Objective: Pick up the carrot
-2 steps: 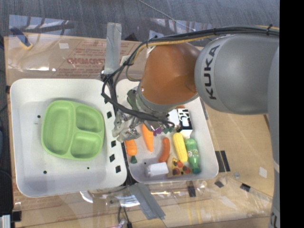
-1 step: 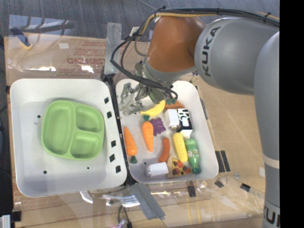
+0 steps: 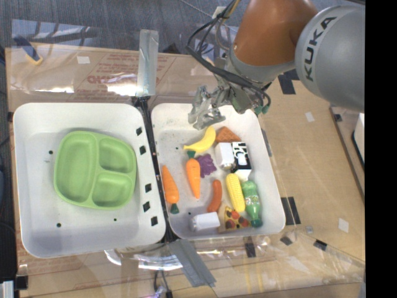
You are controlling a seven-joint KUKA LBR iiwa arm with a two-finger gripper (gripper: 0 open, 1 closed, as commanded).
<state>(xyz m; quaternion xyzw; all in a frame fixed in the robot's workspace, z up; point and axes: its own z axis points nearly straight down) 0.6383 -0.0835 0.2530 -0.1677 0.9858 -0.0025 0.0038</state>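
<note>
Carrot lies at six o'clock from the gripper, long axis twelve-to-six; its grip state I cannot tell.

The grey arm comes in from the right at the far side of the scene, its thick rounded body bearing dark lettering. Toward the left it ends in a broad orange band above the wrist. Black cables loop out on the left of the band and run down to the wrist. Below the band hangs the metal gripper, pointing down and slightly left. Whether its fingers stand apart or together cannot be told.
</note>
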